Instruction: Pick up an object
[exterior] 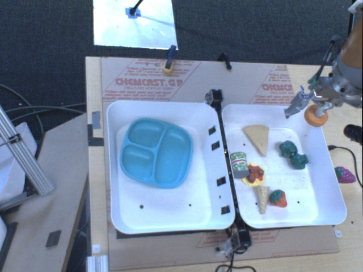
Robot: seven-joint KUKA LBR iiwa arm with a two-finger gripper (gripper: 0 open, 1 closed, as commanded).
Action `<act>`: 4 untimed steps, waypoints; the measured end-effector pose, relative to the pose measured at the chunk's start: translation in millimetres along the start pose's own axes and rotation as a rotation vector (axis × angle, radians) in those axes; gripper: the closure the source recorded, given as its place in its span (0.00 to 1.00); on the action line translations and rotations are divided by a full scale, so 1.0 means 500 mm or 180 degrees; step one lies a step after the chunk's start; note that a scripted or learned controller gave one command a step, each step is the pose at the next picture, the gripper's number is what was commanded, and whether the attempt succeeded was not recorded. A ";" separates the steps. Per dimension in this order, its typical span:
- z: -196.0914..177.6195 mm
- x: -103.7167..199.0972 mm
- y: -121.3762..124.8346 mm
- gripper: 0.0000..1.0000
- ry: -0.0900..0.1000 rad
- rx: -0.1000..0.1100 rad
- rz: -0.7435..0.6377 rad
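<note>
1. Gripper (311,102) sits at the top right of the camera view, over the back right corner of the right bin (334,208). Fingers are closed on an orange round object (315,117), which hangs at the bin's back rim, clear of the other items.
2. Arm enters from the right edge, orange band (356,49) visible above the wrist.
3. Right bin contents: tan wedge (258,138) near the back centre; green broccoli-like piece (292,154) to its right; small can with a green-and-red label (239,164) against the left wall; red-and-yellow piece (255,174) touching it; ice-cream cone (262,198) with a strawberry (277,198) just beside it at the front.
4. Left bin (130,220) holds a blue divided plate (156,152), roughly centred.
5. Purple grape-like object (344,174) lies outside the right bin, on the bench by its right rim.
</note>
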State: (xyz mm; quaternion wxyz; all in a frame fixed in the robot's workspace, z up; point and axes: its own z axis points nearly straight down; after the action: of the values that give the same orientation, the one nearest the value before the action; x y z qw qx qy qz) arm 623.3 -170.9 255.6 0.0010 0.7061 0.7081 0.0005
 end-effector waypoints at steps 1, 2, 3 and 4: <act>0.304 -0.065 0.045 0.00 0.0031 0.0008 0.0001; 0.331 -0.060 0.088 0.00 0.0073 0.0111 0.0003; 0.326 -0.057 -0.065 0.00 0.0023 -0.0059 -0.0022; 0.325 -0.057 -0.198 0.00 0.0013 -0.0086 -0.0033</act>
State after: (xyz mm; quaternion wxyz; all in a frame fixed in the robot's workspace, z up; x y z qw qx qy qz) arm 524.6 -199.9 93.0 0.0091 0.7023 0.7117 0.0115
